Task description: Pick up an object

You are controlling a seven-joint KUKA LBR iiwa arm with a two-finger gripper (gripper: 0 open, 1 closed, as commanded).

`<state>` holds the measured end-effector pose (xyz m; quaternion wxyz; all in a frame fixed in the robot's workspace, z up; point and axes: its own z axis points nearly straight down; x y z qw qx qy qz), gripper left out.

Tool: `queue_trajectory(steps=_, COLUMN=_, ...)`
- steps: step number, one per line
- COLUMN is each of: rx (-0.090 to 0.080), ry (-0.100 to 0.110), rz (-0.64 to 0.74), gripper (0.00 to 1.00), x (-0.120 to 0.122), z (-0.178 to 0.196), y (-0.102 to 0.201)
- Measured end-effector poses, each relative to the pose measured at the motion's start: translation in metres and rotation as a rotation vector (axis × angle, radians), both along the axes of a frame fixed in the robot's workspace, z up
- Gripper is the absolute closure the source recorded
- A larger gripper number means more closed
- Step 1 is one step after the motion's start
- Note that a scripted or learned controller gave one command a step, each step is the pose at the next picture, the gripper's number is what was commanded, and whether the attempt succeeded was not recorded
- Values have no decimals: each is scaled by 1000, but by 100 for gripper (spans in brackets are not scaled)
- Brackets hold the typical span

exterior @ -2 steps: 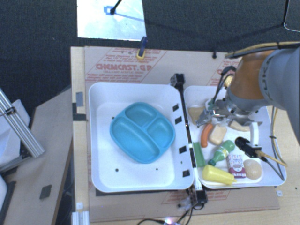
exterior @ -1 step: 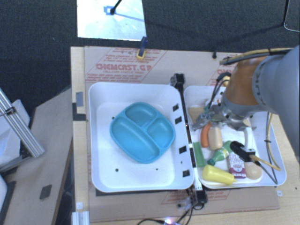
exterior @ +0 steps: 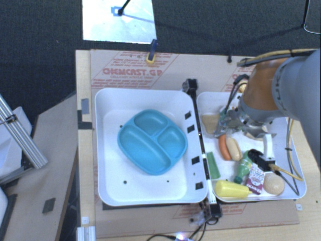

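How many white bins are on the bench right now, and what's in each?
2. The left bin holds a blue tray. The right bin holds a pile of toy food, including a hot dog and a yellow piece; the arm may hide more.

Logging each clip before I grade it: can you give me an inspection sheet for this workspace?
Surface: bench with two shallow white bins side by side.
Job's things: right bin holds toy food: carrot, hot dog, green strip, yellow piece, beige roll, small packet.
Clutter: left bin holds a blue divided plate.
Grippers: gripper low in the right bin's far end, above the carrot; finger state unclear.
Cables: black and yellow cables trail off the arm across the right bin.
Surroundings: dark carpet, shiny panel, metal rail.
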<state>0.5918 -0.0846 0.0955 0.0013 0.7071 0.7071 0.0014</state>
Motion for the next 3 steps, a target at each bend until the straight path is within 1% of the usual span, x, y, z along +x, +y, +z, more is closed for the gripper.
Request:
queue_trajectory(steps=1, rx=-1, ry=-4, rz=4, gripper=100, x=7, z=63, y=-3)
queue_trajectory(steps=2, rx=-1, ry=-5, rz=5, gripper=100, x=4, z=127, y=-3)
queue_trajectory(steps=3, rx=0, ry=1, rz=5, gripper=100, x=5, z=129, y=-3)
